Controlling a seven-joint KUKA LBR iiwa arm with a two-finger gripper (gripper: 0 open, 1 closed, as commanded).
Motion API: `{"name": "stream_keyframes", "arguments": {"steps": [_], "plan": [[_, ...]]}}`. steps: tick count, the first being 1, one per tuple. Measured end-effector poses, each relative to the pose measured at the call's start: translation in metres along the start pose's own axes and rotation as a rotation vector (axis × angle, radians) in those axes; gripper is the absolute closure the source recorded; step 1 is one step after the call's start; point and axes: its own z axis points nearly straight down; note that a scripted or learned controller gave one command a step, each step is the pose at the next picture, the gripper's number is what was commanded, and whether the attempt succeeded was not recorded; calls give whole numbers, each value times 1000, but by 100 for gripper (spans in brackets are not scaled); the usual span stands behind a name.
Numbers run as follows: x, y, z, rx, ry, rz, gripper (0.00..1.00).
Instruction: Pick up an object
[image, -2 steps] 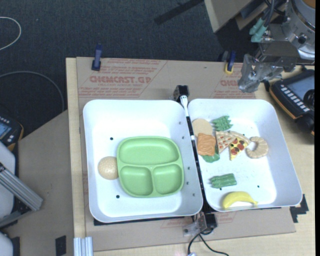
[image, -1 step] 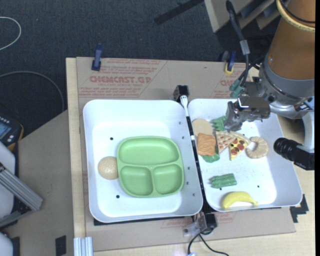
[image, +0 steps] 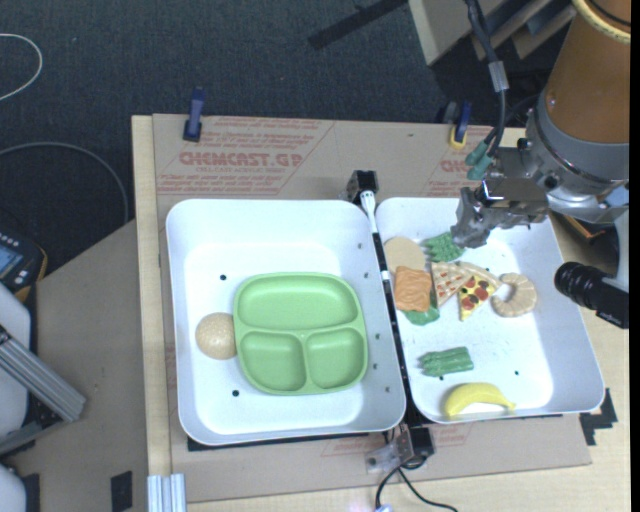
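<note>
Left bin (image: 190, 300): green divided tray (image: 299, 332) at centre, tan round bun (image: 215, 336) touching it at 9 o'clock. Right bin (image: 570, 350): gripper (image: 472, 232) low at 12 o'clock over leafy green piece (image: 441, 247); pizza slice (image: 463, 287) centre; banana (image: 474, 399) at 6 o'clock.

Readable text found on one item: the brown board (image: 300, 150) that lies under both white bins on my bench. It carries red print reading "CHEMCAST G P" in large letters along its far edge, left of centre (the last characters are faint, so I report them with reserve). Smaller red lines above and below that word are too fine to read. A second red block sits near the far right of the same board, partly covered and illegible. Nothing else bears legible markings.
</note>
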Motion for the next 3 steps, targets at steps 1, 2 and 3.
{"name": "stream_keyframes", "arguments": {"steps": [1,2,3], "plan": [[-54,3,17,8,-1,6,100],[18,36,-65,-8,3,-9,100],[-44,5,30,16,0,5,100]]}}
